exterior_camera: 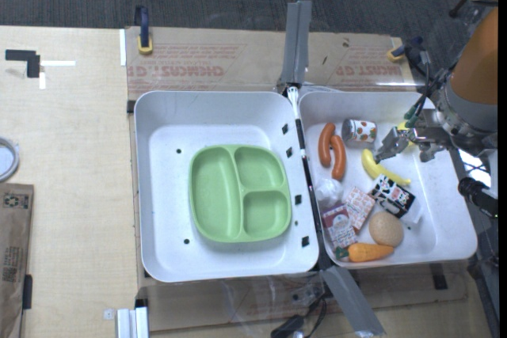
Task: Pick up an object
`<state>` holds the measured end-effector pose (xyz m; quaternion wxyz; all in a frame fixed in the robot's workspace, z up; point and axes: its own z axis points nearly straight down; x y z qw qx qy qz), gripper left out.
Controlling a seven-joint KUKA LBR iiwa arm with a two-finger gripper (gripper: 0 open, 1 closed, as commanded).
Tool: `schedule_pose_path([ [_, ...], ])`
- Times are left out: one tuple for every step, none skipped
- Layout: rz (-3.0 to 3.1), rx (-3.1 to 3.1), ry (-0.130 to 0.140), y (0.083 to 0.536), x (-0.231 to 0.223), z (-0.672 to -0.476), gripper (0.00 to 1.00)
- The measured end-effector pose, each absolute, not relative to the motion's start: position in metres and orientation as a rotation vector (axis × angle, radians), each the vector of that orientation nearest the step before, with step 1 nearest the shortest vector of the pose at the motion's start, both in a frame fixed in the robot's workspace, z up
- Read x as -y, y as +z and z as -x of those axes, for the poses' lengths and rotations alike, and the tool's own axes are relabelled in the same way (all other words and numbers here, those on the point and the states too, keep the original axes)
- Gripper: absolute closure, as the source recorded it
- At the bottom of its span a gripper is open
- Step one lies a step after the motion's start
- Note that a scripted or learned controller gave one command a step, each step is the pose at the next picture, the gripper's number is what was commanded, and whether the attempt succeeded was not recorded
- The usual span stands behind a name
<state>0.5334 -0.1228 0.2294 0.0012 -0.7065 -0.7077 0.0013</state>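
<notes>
Two shallow white bins sit side by side on the pale wooden bench, the grey arm reaching in from 3 o'clock.

Camera view: the left bin carries a green three-compartment plastic tray. The right bin holds two orange-red sausages, a yellow banana, a black-and-white carton, a round tan ball and an orange carrot. The jaws hover at the banana's 1 o'clock, slightly parted, with nothing visible between them.
</notes>
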Motion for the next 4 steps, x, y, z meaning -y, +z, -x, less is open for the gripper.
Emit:
schedule_pose_path([
  [2.094,2.339,0.003,0.111,0.132,-0.569,0.0],
  [2.39,2.034,0.003,0.091,0.159,-0.56,0.0],
  [2.394,2.029,0.004,0.1,0.16,-0.56,1.0],
  [2.234,2.208,0.003,0.212,0.104,-0.562,1.0],
])
